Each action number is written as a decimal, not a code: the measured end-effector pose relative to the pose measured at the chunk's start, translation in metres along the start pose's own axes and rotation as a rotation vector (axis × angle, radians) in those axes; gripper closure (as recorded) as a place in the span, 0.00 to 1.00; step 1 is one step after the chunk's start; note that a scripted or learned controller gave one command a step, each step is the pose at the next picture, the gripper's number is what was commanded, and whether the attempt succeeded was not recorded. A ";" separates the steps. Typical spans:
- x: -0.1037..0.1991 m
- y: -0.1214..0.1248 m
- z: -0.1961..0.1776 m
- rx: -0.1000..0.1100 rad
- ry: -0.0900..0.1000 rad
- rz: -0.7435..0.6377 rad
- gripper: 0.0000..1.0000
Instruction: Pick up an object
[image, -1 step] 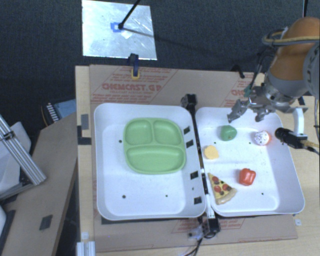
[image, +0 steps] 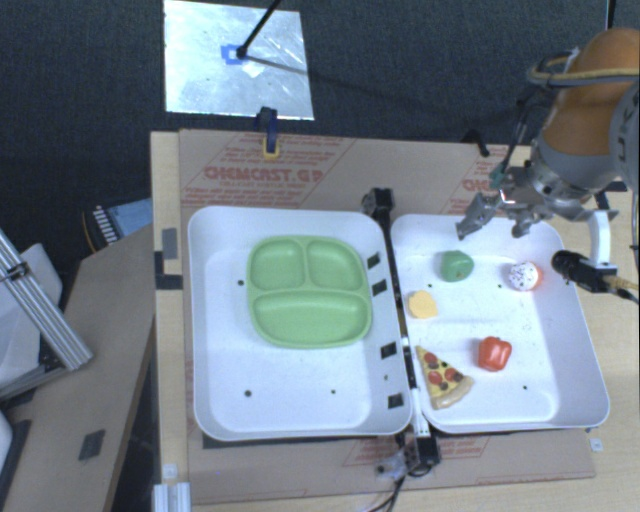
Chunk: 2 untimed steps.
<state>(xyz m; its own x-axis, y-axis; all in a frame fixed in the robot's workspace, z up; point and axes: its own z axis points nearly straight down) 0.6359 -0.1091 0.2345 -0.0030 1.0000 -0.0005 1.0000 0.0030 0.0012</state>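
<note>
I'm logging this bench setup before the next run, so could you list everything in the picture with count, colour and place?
Bins: 2, white, side by side on the bench.
Divided plate: 1, light green, three compartments, in the left bin.
Round green item: 1, green, upper part of the right bin.
Yellow piece: 1, yellow, right bin near the divider.
Pizza slice toy: 1, tan with red spots, lower left of the right bin.
Red pepper toy: 1, red, lower middle of the right bin.
White and orange ball-like item: 1, right side of the right bin.
Cardboard sheet: 1, brown, under the bins.
Shiny sheet: 1, silver, beyond the bench.
Arm: 1, grey and orange, reaching from the right.
Gripper: 1, open, above the right bin's far edge, holding nothing.
</note>
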 end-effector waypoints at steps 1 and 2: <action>0.003 0.010 0.050 0.001 0.000 -0.004 0.00; 0.007 0.018 0.098 0.003 0.001 -0.004 0.00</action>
<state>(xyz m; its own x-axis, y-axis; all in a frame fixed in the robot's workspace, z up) 0.6541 -0.1022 0.1361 -0.0067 1.0000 0.0001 1.0000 0.0067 -0.0018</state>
